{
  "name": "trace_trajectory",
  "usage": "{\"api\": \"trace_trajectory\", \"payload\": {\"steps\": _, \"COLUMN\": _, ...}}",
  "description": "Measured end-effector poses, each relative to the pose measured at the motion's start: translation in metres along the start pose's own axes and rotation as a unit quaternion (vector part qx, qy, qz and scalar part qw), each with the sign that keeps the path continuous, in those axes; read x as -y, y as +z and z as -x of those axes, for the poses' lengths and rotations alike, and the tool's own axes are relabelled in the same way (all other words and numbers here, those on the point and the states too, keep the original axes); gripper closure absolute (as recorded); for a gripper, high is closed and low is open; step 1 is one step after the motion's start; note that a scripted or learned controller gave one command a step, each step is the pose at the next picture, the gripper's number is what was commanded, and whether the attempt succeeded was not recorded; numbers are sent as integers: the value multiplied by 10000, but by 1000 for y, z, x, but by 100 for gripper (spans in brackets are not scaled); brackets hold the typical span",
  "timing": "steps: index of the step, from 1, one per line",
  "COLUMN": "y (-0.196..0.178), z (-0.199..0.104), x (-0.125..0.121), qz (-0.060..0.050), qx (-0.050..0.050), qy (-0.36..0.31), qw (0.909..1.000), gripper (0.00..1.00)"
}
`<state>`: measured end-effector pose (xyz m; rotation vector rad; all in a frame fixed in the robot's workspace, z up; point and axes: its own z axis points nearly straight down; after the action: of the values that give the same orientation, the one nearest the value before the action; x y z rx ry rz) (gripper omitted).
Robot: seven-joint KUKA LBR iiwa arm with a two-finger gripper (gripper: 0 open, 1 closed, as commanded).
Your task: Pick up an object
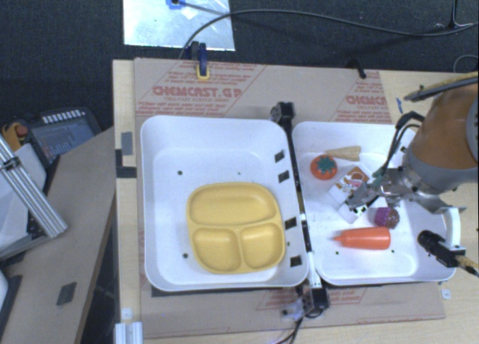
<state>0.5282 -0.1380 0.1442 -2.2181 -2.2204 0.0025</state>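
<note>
The two white bins look like smooth, shiny plastic; the yellow tray looks like smooth, soft-shining plastic; at 12 o'clock a silver sheet looks like shiny metal; the brown board looks like dull cardboard.

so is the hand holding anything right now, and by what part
Cannot be told: the hand sits low in the right bin over a small white packet, beside a purple object.

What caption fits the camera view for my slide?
Robot arm lowers its claw among toys in the right bin; a yellow tray lies in the left bin.
</note>
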Motion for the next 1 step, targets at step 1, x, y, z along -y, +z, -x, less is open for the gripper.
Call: {"api": "trace_trajectory", "payload": {"steps": 1, "y": 53, "z": -11, "x": -2, "qz": 3, "qx": -3, "qy": -1, "qw": 10000, "gripper": 0}}
